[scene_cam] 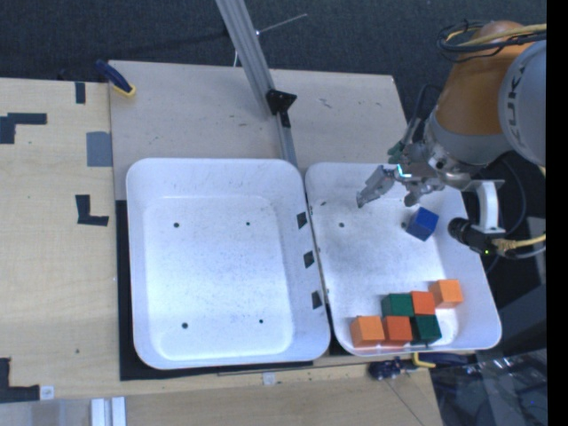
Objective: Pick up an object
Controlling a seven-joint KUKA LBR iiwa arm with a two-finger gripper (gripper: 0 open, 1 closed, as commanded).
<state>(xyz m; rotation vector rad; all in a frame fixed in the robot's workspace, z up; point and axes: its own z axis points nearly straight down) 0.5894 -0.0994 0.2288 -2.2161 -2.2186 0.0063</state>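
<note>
My gripper (392,192) hangs over the back part of the right bin (355,256). It is open, with one finger (372,187) splayed to the left and the other near the wrist, and nothing between them. A blue block (422,224) lies tilted in the right bin, just in front and to the right of the gripper and apart from its fingers. Several orange and green blocks cluster at the bin's front edge, among them an orange block (366,329), a green block (398,304) and another orange block (446,291).
The left bin (142,238) stands beside the right one. A slanted metal rail (253,51) runs down to the gap between the bins at the back. Cables (497,238) hang off the arm at the right bin's right rim.
</note>
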